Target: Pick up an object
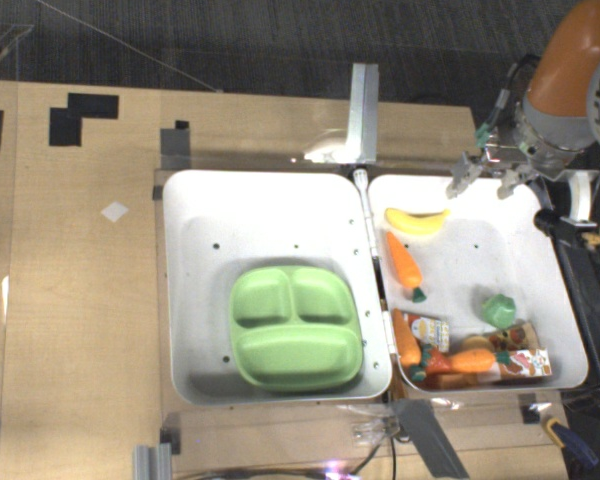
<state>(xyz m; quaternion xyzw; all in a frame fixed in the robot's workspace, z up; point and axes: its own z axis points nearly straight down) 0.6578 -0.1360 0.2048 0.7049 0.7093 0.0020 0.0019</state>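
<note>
Camera view: looks down at a slant on two white bins side by side on a wooden table (80,298), with the arm (570,68) reaching in from the right.
Jaws: the gripper (483,179) hangs above the far edge of the right bin (555,268); its two fingers look spread apart with nothing between them.
Left bin: the left bin (195,228) carries a green divided tray (295,325) lying flat toward its near side.
Candidates: a yellow banana (416,221) lies nearest the jaws, just below them; an orange carrot (404,263) lies beside it along the bin's left wall.
Further candidates: a green toy (499,310) sits apart in open floor; near the front wall are a small carton (427,330), a second carrot (464,361) and a flat packet (521,360), crowded and touching.
Step in hand: approach, nothing picked yet, by my reading.
How to do it well: choose an isolated piece; the banana is close and stands apart from the carrot.
Alignment: turn the fingers to close across the banana's narrow width, centred on its middle, and descend straight.
Risk: its curve may let it roll or slip out; the front cluster invites a glancing grasp on two things.
</note>
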